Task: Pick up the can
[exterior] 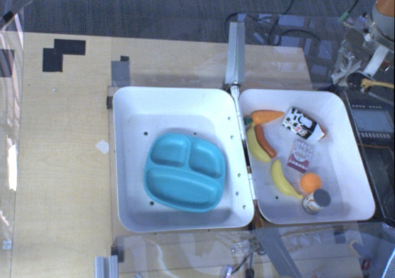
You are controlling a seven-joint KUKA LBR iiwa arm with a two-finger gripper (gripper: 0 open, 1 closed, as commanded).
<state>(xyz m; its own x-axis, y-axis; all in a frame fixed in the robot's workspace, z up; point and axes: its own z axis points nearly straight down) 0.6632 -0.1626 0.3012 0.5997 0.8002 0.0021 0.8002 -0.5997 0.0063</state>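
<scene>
At the near edge of the right bin [355,147], in its front corner, stood the can [313,201]: a small cylinder seen from above, with a grey metallic top and a pale side, upright as far as could be judged. It touched or nearly touched the orange ball [310,181] just behind it. A yellow banana [282,179] lay beside these, curving toward the can. Further back sat a small pinkish packet [302,154], its print too small to read, then a second banana [256,146] along the bin's left wall with a reddish sausage-shaped item [265,141] lying against it. Behind those lay an orange carrot [267,117] and a black-and-white patterned carton [301,124], tilted.

In the left bin [123,147], a blue divided tray [184,171] with three compartments rested on the bottom.

Both bins sat on the pale wooden surface [55,147], which carried black square markings [63,53] at its far left.

Farthest back, at the upper right corner, the arm [384,8] was cut off by the frame edge; an orange patch and grey parts were visible above the bench, well apart from the can. The pincer [345,70] seemed to hang there behind the right bin, blurred among cables and reflections, so I could not tell whether it was open or closed; nothing could be seen in it.
</scene>
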